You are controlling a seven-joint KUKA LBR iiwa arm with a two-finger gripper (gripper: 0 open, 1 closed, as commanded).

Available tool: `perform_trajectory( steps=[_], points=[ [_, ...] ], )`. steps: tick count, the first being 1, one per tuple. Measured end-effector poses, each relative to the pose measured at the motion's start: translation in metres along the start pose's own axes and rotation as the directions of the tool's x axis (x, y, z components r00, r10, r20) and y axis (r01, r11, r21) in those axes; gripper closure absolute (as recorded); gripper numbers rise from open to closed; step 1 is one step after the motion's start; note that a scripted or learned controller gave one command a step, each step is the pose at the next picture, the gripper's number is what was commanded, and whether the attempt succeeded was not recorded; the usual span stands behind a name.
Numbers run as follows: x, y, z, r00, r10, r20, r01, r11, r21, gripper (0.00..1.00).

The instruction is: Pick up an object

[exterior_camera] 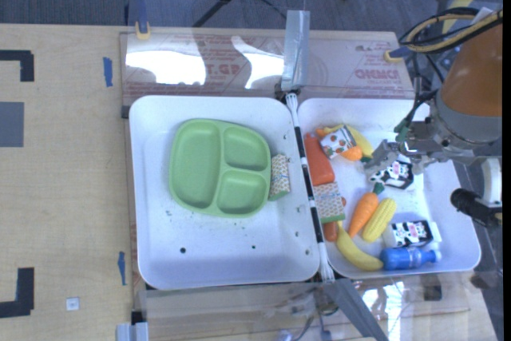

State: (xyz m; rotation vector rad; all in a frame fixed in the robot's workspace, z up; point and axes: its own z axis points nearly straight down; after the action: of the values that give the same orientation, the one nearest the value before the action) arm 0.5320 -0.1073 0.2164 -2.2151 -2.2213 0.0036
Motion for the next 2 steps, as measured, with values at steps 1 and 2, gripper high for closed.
perform_trajectory(
  steps=[1,2],
  points=[
    [0.013,-0.019,-0.007,0.962,-0.271,0.000,0.271,0.962,-0.001,0.00],
    [-0.011,-0.047,0.120,0.915,-0.404,0.006,0.404,0.915,-0.009,0.00]
  ],
)
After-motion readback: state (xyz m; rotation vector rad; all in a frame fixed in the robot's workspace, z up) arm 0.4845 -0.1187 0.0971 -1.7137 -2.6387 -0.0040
